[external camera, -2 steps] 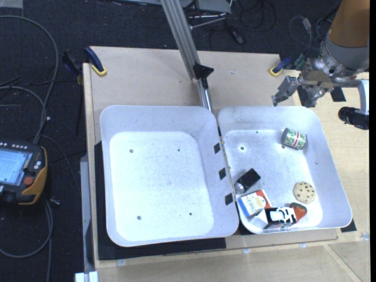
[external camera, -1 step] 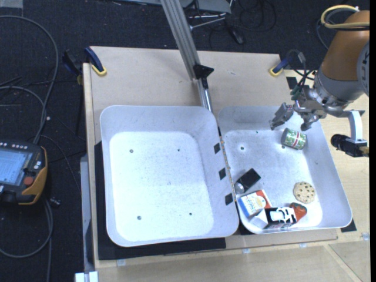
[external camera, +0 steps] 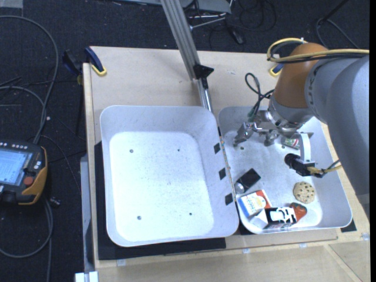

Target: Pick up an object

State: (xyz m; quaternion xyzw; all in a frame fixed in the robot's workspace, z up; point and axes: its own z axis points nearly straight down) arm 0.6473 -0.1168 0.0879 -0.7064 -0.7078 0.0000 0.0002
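My gripper (external camera: 255,137) hangs over the back part of the right bin (external camera: 332,188), its two fingers spread apart and nothing between them. In front of it on the bin floor lies a small black block (external camera: 249,178). Near the front right lies a round cookie (external camera: 304,191). At the front edge sit a white carton with orange and blue print (external camera: 254,203), a black and white object (external camera: 281,215) and a red piece (external camera: 299,211) close together. The gripper touches none of them.
The left bin (external camera: 158,175) stands beside the right one, their rims meeting at the middle. A slanted metal rail (external camera: 183,34) runs down to the bins' back junction. A black part with a yellow cable (external camera: 297,164) hangs off the arm over the right bin.
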